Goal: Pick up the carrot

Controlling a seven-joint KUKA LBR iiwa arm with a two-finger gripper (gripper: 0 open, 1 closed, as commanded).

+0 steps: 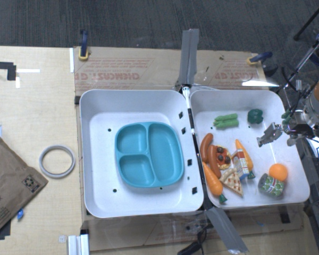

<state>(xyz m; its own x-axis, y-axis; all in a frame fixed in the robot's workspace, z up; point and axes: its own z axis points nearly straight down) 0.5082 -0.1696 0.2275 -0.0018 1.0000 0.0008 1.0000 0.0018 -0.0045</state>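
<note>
Gripper (269, 134) position: above the right bin (266, 99), near its right wall, with nothing between my fingers; whether they are spread or pressed together I cannot tell at this angle. Target position: the carrot (212, 180) lies on the bin floor at the lower left corner of the same bin, just beside the divider wall. It lies down and to the left of my gripper, well apart from it, with other items between. Its long axis runs diagonally, from upper left to lower right, green tip at the lower end. In my judgement, the coming approach requires fingers set across that axis. Item count, right bin: one carrot, one sausage (207, 149), one pizza slice (233, 181), one bottle (242, 159), one orange (278, 171), one can (270, 186), one pea pod (226, 121), one broccoli (255, 116). Left bin (95, 142): one blue divided plate (149, 154).
</note>
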